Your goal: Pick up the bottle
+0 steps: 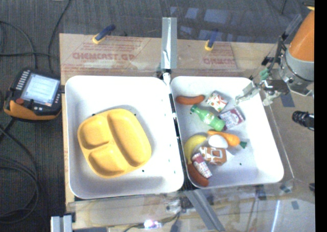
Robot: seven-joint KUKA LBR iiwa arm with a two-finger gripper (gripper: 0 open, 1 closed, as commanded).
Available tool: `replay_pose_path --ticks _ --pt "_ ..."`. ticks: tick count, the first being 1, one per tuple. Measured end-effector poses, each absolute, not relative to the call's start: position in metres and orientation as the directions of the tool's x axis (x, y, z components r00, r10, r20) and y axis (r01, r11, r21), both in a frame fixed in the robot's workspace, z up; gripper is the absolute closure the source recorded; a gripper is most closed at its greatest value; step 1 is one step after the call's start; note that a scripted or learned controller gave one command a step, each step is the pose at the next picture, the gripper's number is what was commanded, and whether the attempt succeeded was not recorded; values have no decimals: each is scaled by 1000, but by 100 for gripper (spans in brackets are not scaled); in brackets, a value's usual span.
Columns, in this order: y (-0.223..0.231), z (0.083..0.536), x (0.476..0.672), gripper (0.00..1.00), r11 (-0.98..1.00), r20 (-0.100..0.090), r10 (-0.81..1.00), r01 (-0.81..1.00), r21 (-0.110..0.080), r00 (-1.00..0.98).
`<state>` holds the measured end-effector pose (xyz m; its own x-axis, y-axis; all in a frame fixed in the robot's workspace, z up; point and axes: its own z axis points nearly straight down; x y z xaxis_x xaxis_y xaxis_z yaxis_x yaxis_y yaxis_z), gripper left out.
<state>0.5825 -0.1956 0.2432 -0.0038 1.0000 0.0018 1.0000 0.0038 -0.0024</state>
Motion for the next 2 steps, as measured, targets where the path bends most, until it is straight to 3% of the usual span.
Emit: replay_pose_path --ticks 1,2 --pt "-210 255 607 0 219 -4 976 976 -1 -219" --pt "-142 117 657 0 447 0 895 895 0 -447"
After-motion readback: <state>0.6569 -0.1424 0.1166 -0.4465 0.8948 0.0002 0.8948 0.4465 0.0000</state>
